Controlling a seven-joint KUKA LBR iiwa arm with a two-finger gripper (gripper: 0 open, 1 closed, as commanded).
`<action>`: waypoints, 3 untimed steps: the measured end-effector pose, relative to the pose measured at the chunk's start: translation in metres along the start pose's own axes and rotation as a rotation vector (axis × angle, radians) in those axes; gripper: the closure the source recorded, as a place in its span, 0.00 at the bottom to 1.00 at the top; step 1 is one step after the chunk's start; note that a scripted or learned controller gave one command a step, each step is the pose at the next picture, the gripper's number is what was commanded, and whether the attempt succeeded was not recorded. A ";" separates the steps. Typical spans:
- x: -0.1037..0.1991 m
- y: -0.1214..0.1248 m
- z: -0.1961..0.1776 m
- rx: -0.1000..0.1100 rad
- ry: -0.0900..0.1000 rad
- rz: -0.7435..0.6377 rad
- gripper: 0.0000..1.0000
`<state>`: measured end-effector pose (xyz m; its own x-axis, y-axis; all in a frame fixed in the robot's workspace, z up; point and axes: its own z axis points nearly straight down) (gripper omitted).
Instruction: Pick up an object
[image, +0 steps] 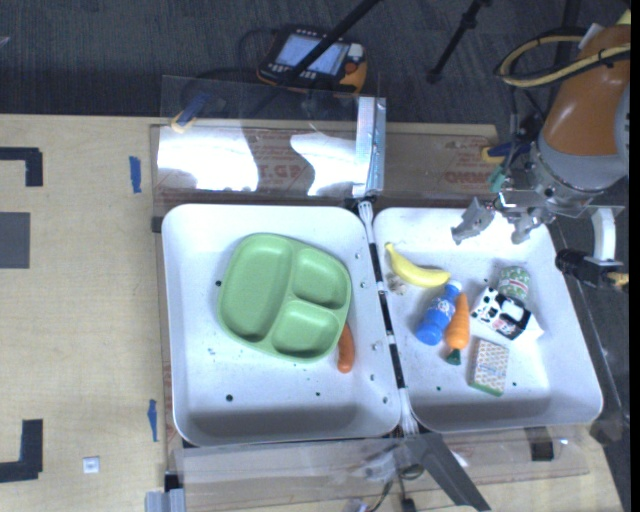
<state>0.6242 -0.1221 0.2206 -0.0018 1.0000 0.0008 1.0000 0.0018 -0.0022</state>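
1. The green plate (285, 296) is filling most of the left bin (190, 250); a carrot (345, 352) is lying against its rim.
2. The gripper (494, 221) is hovering released, grasping nothing, over the right bin (570, 390).
3. The banana (415, 269), blue bottle (439, 314) and small carrot (457, 324) are crowding together; fingers risk nudging neighbours.
4. Open floor is lying behind the banana.

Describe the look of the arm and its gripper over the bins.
The arm is grey with a broad orange band above the wrist. Yellowish and dark cables loop around its upper part. The gripper is a small metal unit with two short, pale grey fingers and a bit of blue at its side.
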 end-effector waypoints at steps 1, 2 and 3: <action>0.013 -0.042 0.120 -0.005 -0.001 0.035 0.00; 0.012 -0.041 0.110 -0.008 -0.002 0.039 1.00; 0.078 0.020 0.035 -0.004 -0.001 -0.119 1.00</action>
